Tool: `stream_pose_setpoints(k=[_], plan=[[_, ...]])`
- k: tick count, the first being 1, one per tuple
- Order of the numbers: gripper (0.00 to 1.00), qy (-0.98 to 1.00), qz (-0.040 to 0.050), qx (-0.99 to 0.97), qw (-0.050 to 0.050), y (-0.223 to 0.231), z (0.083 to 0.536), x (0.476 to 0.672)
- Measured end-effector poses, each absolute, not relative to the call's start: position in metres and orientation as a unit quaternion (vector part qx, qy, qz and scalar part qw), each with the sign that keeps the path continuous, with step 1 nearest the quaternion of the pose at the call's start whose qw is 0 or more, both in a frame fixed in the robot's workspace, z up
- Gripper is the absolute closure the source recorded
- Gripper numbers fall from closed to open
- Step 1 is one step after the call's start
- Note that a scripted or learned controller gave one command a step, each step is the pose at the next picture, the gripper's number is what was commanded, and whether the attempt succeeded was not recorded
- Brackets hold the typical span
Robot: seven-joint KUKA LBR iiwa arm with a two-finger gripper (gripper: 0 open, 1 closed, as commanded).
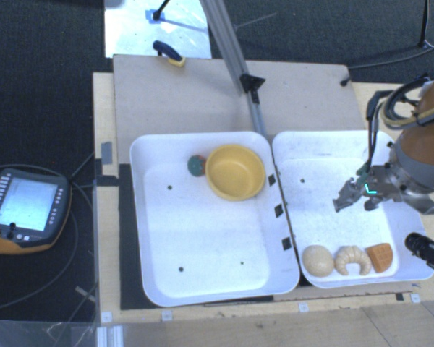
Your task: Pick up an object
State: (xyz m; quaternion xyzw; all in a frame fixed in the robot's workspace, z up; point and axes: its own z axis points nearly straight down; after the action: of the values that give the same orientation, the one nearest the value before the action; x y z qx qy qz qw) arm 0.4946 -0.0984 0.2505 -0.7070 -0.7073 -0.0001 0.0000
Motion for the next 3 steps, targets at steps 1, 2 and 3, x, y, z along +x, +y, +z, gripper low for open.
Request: stream_pose_setpoints(k=[1, 2, 3], plan=[[0.0, -0.707, -0.0001, -0.707, 0.0, -0.098, 0.251, 0.495], [0.0, -0.707, 0.0012, -0.707, 0.001, -0.101, 0.19, 0.489], [0.0, -0.707, 0.0008, -0.707, 0.001, -0.097, 0.146, 0.494]])
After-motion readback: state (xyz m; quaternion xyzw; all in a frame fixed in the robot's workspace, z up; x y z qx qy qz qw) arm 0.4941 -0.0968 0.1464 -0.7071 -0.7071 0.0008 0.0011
